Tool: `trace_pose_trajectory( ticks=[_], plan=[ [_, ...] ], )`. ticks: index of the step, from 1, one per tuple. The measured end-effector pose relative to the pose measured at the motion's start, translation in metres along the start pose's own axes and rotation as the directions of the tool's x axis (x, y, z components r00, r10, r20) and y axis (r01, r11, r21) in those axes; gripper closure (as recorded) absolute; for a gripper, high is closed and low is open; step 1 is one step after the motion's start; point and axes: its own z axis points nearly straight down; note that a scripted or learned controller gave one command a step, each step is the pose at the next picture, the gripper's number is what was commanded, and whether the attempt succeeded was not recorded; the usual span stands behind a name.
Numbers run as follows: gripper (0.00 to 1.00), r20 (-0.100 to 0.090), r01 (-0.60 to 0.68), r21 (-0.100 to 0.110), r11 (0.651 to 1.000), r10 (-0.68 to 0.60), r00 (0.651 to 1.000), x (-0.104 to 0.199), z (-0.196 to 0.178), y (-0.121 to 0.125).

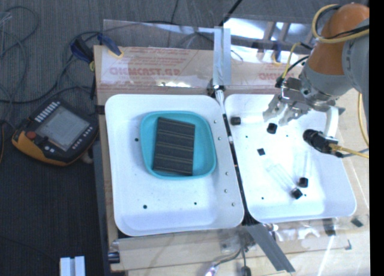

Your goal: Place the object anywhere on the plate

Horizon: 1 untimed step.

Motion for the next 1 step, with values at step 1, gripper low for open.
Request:
trace_pose_trajectory(
  ticks=[1],
  plan=[
    [1.0, -0.002, 0.092, -0.001, 0.996, -0.092, 0.996, 0.0446, -0.0291, -0.0211]
  ],
)
